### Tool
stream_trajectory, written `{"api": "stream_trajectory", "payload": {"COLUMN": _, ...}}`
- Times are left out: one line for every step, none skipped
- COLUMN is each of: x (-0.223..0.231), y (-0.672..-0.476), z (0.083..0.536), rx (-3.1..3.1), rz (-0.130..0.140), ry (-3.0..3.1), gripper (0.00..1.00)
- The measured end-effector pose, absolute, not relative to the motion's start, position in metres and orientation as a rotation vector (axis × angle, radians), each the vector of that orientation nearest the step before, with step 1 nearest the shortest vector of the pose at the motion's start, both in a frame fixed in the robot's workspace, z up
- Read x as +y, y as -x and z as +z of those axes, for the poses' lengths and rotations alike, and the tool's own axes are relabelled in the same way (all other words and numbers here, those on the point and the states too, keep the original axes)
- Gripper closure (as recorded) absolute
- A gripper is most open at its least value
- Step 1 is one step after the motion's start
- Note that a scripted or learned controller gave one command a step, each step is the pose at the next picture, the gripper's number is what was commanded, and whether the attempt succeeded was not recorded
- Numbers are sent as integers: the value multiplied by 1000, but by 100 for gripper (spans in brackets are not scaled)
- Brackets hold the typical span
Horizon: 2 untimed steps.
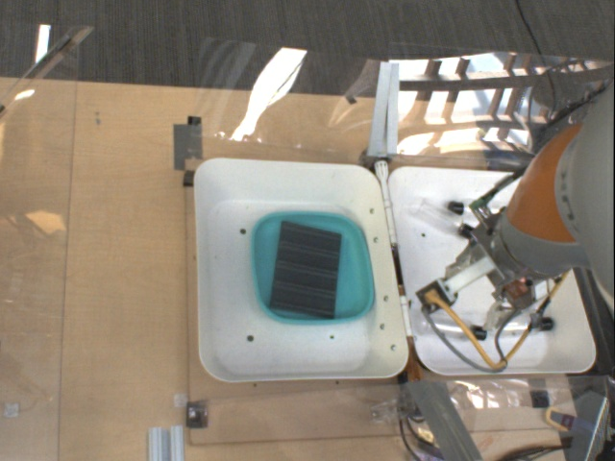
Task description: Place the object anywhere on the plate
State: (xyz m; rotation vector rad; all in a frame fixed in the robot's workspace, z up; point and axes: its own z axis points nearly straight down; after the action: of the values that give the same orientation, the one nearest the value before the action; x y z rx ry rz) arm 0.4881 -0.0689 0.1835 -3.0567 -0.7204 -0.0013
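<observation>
**Dark slab already on the teal plate, arm parked over the other bin**

From where I stand, the job looks done or nearly so: the dark ribbed block (307, 271) lies flat in the middle of the teal plate (265, 241), which sits in the left bin (221, 334). The block is turned slightly off square, its long side running from about 12 to 6 o'clock, and plate rim shows on every side of it.

The risks from here, as I judge them, are small. If the arm swept back toward 9 o'clock it could nudge the block or drag the plate across the bin floor. The loose cables (480, 339) hanging below the wrist could also snag on the wall between the bins.

The arm (557, 200) comes in from 3 o'clock and bends down over the right bin (423, 200), its orange band above the wrist facing up. The gripper (500, 296) hangs low over that bin's floor, well apart from the plate. Wrist and wiring hide its working end, so I cannot tell whether it is wide or narrow, or carrying anything.
</observation>
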Motion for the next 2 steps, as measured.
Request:
{"api": "stream_trajectory", "payload": {"x": -84, "y": -490, "z": 434, "rx": -330, "rz": -25, "ry": 3131, "gripper": 0}}
{"api": "stream_trajectory", "payload": {"x": -143, "y": -489, "z": 436, "rx": -325, "rz": -14, "ry": 3131, "gripper": 0}}
